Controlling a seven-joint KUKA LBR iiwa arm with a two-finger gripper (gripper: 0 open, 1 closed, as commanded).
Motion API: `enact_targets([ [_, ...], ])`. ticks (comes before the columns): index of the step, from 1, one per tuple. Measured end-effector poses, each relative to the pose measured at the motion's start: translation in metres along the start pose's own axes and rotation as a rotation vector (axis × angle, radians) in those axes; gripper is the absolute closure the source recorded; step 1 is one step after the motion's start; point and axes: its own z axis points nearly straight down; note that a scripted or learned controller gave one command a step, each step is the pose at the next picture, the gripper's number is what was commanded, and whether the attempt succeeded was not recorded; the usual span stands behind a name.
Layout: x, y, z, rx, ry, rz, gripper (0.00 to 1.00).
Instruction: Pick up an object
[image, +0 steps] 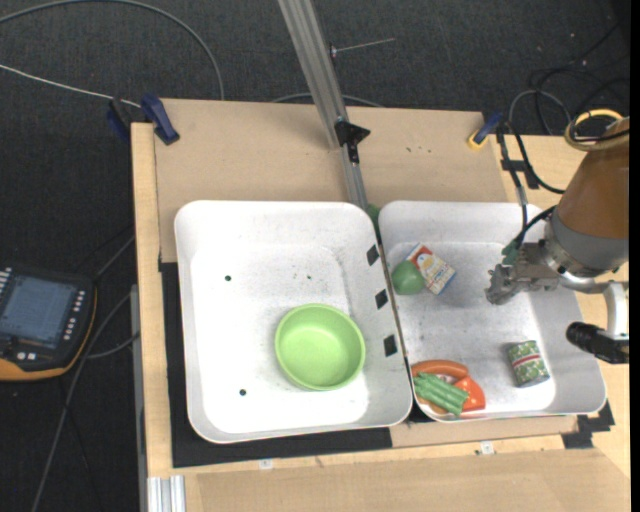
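Can (526, 363) near the right bin's (470, 222) front right corner looks light, stiff, kinda slippery, so I'd pinch its round sides; tool (503, 283) hovers nearby, can't tell its state.

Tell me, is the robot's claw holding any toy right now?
Nothing. The grey two-finger gripper hangs over a bare patch of the right white bin, apart from every toy.

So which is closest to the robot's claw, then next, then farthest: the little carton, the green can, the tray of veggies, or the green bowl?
Measured from the gripper in the camera view:
1. Carton, just left of it in the right bin. The green can, below it, is about as near; too close to call.
2. Tray of veggies, right bin's lower left corner.
3. Green bowl, over in the left bin.
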Motion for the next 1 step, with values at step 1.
enact_targets([
  [1,-0.0033,-0.0007,-0.0427,0.000,0.000,0.000,1.00],
])
